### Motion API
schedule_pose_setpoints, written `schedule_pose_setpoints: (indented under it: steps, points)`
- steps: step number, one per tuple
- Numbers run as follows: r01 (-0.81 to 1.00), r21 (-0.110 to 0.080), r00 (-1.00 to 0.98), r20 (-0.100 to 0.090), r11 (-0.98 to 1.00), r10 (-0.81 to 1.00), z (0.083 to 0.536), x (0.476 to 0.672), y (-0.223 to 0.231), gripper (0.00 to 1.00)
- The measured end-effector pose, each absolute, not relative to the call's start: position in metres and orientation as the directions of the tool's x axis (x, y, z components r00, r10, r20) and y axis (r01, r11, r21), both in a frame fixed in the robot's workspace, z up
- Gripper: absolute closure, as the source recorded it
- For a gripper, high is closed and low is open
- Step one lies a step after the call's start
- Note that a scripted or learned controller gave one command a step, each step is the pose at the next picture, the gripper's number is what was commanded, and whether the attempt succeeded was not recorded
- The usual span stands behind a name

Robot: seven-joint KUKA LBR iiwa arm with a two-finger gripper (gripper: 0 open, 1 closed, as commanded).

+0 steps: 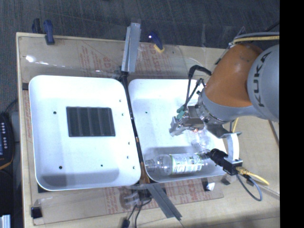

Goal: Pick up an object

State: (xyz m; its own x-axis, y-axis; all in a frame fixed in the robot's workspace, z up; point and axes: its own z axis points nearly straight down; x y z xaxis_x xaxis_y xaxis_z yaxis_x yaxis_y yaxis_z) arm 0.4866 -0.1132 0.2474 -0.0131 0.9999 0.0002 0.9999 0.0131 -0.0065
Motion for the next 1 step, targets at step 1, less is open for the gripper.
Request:
schedule_pose_setpoints:
  steps: [1]
  points:
    - [1.0, -0.006, -0.013, 0.0, 0.013, 1.0, 0.2474, 0.4867, -0.1132, 0.0]
